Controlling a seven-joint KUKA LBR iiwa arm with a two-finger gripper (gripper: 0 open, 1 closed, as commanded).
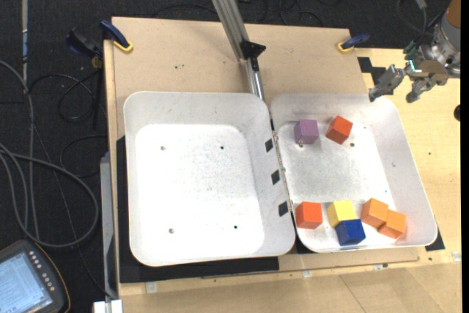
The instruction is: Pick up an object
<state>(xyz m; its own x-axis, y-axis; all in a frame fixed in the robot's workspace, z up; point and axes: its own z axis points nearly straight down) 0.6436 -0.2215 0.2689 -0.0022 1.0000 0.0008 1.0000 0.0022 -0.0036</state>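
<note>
Across mid-frame: bench [190, 55] bearing two white bins side by side. Left bin [146, 121] largest, floor speckled. Right bin [399, 157] holding seven cubes.

At upper right of frame: arm entering from the right edge, gripper [401, 83] hanging past the right bin's upper right corner, over bare bench. Fingers spread apart, nothing between them.

Step in hand, as judged: approach only, no grasp begun. Gripper well apart from every cube.

Next move, as judged: travel down-left over the right bin, align the spread fingers across one cube, descend, close. Red cube [339, 130] nearest, upper middle of the right bin, standing clear of its neighbour, so the likeliest target. Turned corner-on to the frame; wrist rotation probably needed to meet flat faces.

Cubes, all small and near alike in size:
- purple cube [306, 131], just left of the red one, near but apart.
- orange-red cube [308, 214], lower left of the right bin, near the wall.
- yellow cube [341, 212], just right of that.
- blue cube [350, 232], touching the yellow one from below.
- two orange cubes [385, 217], lower right corner, pressed together.

Lower row crowded: little room for fingers there, risk of nudging neighbours.
</note>
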